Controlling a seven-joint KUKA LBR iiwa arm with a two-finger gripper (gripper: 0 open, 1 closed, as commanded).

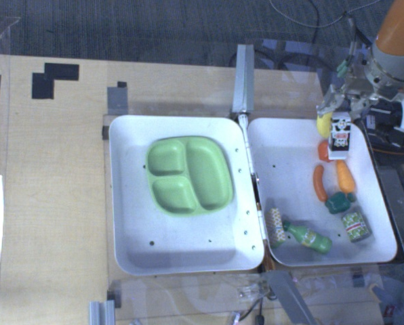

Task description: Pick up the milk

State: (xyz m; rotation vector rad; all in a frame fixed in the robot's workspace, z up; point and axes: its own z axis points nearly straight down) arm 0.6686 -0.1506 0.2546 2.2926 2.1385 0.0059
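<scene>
The bench [53, 181] looks like pale matt wood, both bins [182, 249] like smooth white plastic, the green tray [188, 175] like matt plastic, and the milk [340, 135] like printed paper carton.

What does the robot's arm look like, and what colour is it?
The arm comes in from the top right corner. It has a big rounded orange band, with a light grey ring under it. Below that sits the hand, made of small silvery-grey metal parts with some dark pieces. Thin cables run close beside it. The picture is too blurry to make out any markings.
</scene>
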